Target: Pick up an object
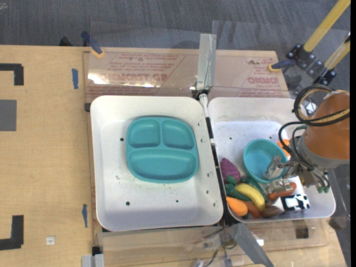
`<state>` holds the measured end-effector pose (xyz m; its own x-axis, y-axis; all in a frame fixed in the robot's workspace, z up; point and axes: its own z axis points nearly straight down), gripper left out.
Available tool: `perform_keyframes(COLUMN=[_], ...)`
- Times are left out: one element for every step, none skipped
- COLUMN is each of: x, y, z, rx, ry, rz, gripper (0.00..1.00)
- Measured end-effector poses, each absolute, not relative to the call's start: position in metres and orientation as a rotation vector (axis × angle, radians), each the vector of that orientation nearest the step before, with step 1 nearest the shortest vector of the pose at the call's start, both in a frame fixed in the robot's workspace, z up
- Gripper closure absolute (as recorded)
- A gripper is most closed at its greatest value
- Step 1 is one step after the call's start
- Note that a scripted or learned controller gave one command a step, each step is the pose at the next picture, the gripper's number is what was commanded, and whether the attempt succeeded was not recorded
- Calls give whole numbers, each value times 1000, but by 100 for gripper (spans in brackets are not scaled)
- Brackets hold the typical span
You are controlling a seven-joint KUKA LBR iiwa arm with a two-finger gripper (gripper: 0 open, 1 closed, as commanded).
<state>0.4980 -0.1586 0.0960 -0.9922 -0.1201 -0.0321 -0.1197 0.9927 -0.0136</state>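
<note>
1. While the arm [328, 127] reaches in from the right, its gripper [280, 174] hangs low over the right bin [245, 113], just at the near edge of the teal bowl [261, 157] and above the clutter of toy food.
2. Whether the jaws stand apart or together cannot be told: the metal fingers are small and tangled against the objects behind them, and nothing is plainly seen between them.
3. Candidates for picking all lie in the right bin's near corner: a purple piece [230, 168] by the divider, a yellow banana [250, 192] below it, an orange piece [237, 206] at the front rim, a reddish sausage-like item [281, 191] just under the gripper, and a black-and-white block [296, 202] to its right.
4. These things sit crowded and touching, probably because they have slid toward the lower corner of the shallow bin; that crowding makes a clean two-finger grasp harder.
5. By position, the gripper seems aimed at the reddish item or the bowl's rim, though which one is uncertain.
6. Apart from all this, the left bin [105, 166] holds a teal divided plate [162, 149], lying flat near its middle, well away from the gripper.
7. Judged from this, the pick is not yet done.
</note>
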Motion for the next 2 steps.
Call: perform_keyframes(x=[496,496], y=[-155,-144], z=[91,91], rx=[-196,-260], ry=[3111,3110], rz=[-7,-11], gripper=[0,0])
